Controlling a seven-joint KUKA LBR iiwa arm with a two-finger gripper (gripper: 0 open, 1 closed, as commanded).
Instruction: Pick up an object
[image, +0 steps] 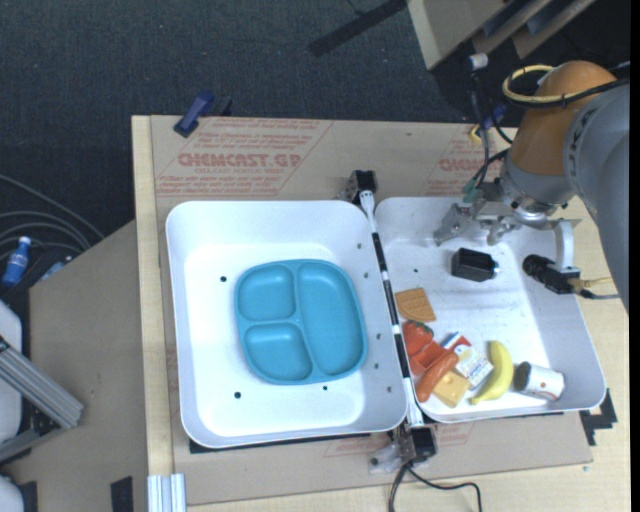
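I count two white bins on the worktop (150, 300). The left bin (200, 240) holds one blue divided plate (298, 320). The right bin (560, 330) holds one black block (473, 265), one tan cracker (415, 304), one banana (497, 371), one white cylinder (540, 381), and a cluster of red and orange pieces (435, 362) I cannot count reliably. The arm (560, 130) reaches over the right bin's far edge. The fingers (478, 222) are spread apart with nothing between them. The black block lies just below the fingers, apart from them, on the bin floor; the other items sit well apart near the bin's near edge.
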